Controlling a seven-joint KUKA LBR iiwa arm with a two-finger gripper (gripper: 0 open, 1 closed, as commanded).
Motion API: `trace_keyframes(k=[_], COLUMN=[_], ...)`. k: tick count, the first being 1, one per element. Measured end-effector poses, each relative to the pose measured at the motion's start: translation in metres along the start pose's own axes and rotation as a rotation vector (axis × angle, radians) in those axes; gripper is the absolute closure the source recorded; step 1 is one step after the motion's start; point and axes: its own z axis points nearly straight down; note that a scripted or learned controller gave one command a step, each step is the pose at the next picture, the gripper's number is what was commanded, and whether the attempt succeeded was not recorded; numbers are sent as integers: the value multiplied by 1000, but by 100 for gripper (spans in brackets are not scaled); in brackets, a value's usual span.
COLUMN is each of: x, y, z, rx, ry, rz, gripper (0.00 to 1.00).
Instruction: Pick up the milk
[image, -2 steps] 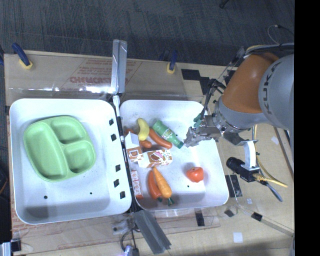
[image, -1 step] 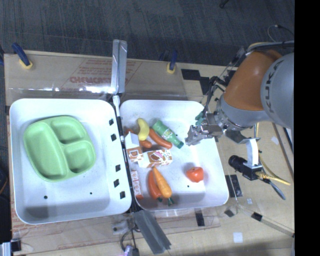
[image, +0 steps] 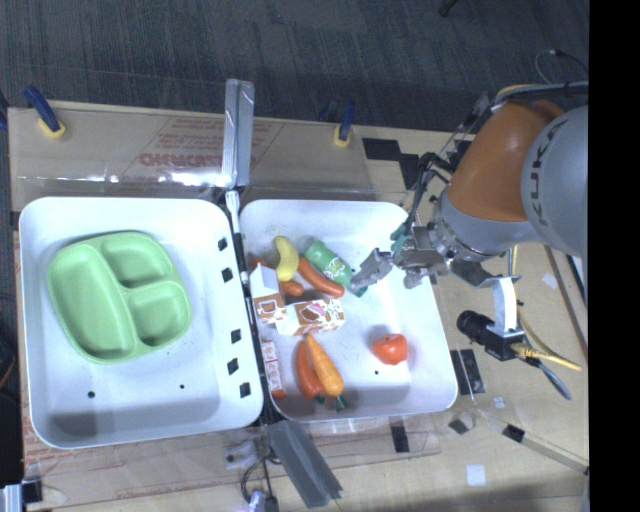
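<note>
We see the milk (image: 300, 314) carton lying flat in the middle of the right bin (image: 428, 385), touching the carrots (image: 318, 368) below it and near the banana (image: 287, 258). The claw (image: 368, 272) hovers over the bin's upper right part, beside the green can (image: 328, 260); we cannot tell its opening. Bare floor stays around the tomato (image: 391, 348).

We see a brown bench (image: 420, 150) bearing two white bins side by side. The left bin (image: 40, 330) touches the right bin (image: 425, 385).
</note>
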Motion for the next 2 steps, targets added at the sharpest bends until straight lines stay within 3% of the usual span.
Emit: trace_keyframes(k=[1, 2], x=[-51, -22], y=[49, 49], z=[94, 117], rx=[-8, -8], ry=[-3, -3], rz=[-68, -186], gripper=[0, 0])
